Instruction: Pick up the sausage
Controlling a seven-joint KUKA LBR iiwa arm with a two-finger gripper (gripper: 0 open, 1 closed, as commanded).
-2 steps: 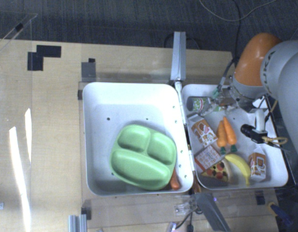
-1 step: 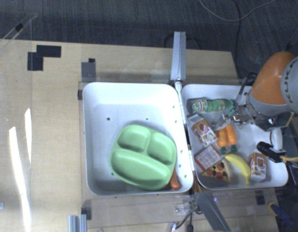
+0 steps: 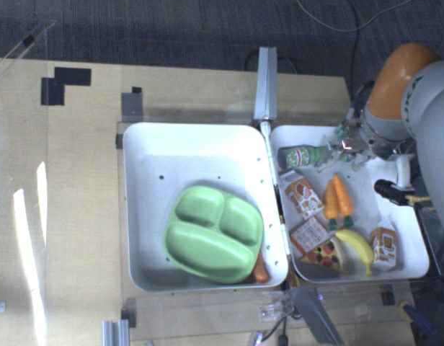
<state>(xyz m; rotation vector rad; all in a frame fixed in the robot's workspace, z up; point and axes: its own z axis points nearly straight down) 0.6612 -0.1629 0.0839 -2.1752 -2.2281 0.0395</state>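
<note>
1. Across the counter [image 3: 70, 215], two white bins sit side by side; the arm [image 3: 424, 99] reaches in from the view's right, over the far corner of the right bin [image 3: 367, 182].
2. The left bin [image 3: 146, 143] carries a green divided plate [image 3: 215, 233], which lies toward its near side.
3. The hand [image 3: 349, 146] hovers at the far end of the right bin, just beside a green-labelled bottle [image 3: 303, 156], with the carrots [image 3: 337, 197] nearer the camera and a banana [image 3: 357, 247] beyond those. I cannot tell from this slant whether the hand is spread or pressed together, and I see nothing gripped in it.
4. The sausage [image 3: 259, 271], as I read it, is the small orange-brown piece in the left bin's near right corner, wedged between the plate's rim and the bin wall and partly hidden by the plate.
5. The relation that matters: the sausage lies well apart from the hand, down and to the view's left, across the wall between the bins. Its visible part seems to run roughly along that wall, near to far. I judge the hand must cross over and close across that axis, with the plate and wall crowding both sides.
</note>
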